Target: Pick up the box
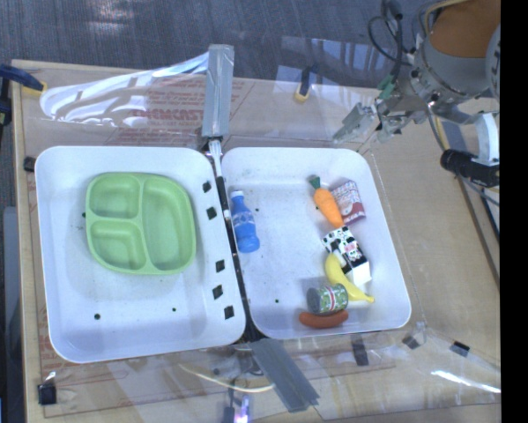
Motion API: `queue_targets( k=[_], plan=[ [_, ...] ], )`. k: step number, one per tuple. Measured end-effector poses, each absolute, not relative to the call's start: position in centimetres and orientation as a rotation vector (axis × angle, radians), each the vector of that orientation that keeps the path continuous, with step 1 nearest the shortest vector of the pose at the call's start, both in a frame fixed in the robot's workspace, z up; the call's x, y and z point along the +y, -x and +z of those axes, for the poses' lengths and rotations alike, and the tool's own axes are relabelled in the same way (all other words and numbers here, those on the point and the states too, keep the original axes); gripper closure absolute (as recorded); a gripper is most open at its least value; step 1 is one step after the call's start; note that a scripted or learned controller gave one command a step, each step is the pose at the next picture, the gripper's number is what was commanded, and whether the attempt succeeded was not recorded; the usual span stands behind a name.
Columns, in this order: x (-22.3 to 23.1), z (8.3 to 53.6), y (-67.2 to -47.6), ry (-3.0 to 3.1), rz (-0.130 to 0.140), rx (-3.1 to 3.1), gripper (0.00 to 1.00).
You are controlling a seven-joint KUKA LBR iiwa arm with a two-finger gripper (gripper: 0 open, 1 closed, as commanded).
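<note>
Fingers [359, 123] apart, empty, beyond right bin [380, 203].

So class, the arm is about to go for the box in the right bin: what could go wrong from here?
1. The box lies tight among a banana, a carrot and a can, so the end effector might nudge or grab a neighbour instead.
2. The end effector hangs outside the right bin, beyond its far rim, so a low approach could clip that rim.
</note>
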State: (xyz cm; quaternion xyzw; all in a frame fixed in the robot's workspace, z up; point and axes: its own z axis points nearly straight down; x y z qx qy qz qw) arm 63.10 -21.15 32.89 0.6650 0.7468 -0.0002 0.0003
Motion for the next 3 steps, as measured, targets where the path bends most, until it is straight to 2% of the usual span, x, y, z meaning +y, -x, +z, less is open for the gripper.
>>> queue_targets(
  k=[1, 2, 3],
  plan=[
    [-20.8, 18.5, -65.5, -2.081, -0.001, 2.359, 0.00],
    [-21.1, 23.0, -65.8, -2.098, 0.001, 2.340, 0.00],
    [-21.2, 32.0, -65.7, -2.091, 0.000, 2.345, 0.00]
  ],
)
